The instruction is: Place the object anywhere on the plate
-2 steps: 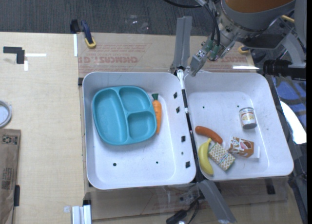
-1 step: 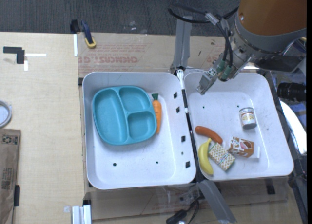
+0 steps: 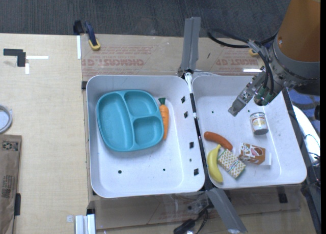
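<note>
A blue divided plate [image 3: 130, 120] lies in the left bin [image 3: 102, 177]. A carrot [image 3: 164, 118] rests against the plate's right rim. In the right bin [image 3: 285, 172] lie a small can [image 3: 259, 123], a red sausage [image 3: 218, 139], a banana [image 3: 214, 164], a cracker packet [image 3: 232, 164] and a small carton [image 3: 253, 154]. My gripper [image 3: 249, 105] hangs over the upper part of the right bin, just above and left of the can. It is open with nothing between its fingers.
The two bins meet at a raised middle wall [image 3: 192, 126]. A grey post [image 3: 191, 45] stands behind that wall. Cables [image 3: 234, 39] run along the cardboard behind the right bin. A blue-yellow clamp [image 3: 90, 35] sits at the back left.
</note>
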Motion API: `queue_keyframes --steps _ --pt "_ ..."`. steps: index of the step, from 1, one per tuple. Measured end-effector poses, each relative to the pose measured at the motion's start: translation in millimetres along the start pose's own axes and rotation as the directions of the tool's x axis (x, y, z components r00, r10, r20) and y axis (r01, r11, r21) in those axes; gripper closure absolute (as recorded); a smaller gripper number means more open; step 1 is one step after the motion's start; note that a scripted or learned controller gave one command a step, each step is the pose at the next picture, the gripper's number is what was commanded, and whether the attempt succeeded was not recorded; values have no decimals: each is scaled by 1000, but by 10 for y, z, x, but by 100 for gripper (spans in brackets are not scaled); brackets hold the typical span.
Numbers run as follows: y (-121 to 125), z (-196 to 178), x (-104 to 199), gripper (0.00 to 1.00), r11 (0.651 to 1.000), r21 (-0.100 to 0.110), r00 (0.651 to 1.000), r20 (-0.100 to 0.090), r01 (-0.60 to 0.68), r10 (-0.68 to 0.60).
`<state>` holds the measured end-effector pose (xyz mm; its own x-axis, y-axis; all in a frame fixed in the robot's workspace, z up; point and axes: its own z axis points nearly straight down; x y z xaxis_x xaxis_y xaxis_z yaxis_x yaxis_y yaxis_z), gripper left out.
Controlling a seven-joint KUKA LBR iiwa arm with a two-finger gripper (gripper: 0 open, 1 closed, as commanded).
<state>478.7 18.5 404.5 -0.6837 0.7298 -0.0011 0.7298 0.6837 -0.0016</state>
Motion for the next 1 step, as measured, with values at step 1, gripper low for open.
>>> queue_keyframes --steps 1 --pt "325 -373 134 100 997 -2 997 1 76 -76"
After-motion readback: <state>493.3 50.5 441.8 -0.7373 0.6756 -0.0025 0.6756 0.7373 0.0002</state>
